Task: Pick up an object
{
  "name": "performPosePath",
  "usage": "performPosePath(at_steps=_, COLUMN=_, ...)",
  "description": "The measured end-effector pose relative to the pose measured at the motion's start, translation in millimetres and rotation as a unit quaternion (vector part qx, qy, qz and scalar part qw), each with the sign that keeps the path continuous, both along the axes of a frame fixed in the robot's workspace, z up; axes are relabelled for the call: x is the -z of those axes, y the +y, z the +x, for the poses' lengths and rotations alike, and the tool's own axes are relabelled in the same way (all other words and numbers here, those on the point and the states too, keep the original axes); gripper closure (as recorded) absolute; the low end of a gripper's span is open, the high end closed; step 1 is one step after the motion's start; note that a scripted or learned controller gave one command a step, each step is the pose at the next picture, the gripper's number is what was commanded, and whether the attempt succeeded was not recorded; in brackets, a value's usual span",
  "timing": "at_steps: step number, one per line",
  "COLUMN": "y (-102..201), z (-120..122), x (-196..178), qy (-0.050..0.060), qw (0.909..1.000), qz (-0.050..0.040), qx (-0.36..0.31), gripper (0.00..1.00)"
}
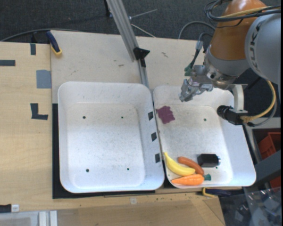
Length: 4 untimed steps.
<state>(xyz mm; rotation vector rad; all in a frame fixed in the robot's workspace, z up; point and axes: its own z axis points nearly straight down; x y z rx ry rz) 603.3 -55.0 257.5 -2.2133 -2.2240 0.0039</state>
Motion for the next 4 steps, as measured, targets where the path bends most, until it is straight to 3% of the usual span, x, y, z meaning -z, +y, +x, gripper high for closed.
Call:
performPosePath(at_steps=2, y=88.0, z=-32.0, x=24.3, qy=0.0, qw=1.0, qz=-0.0002, qx=0.0, gripper=1.0)
performPosePath(at_steps=3, y=147.4, z=-47.2, x=21.6, qy=0.0, qw=1.0, qz=0.0006, qx=-0.001, gripper=1.0)
performPosePath(at_steps=4, y=143.3, z=-46.4, x=21.7, qy=-0.001, qw=1.0, qz=-0.0007, qx=0.001, gripper=0.0)
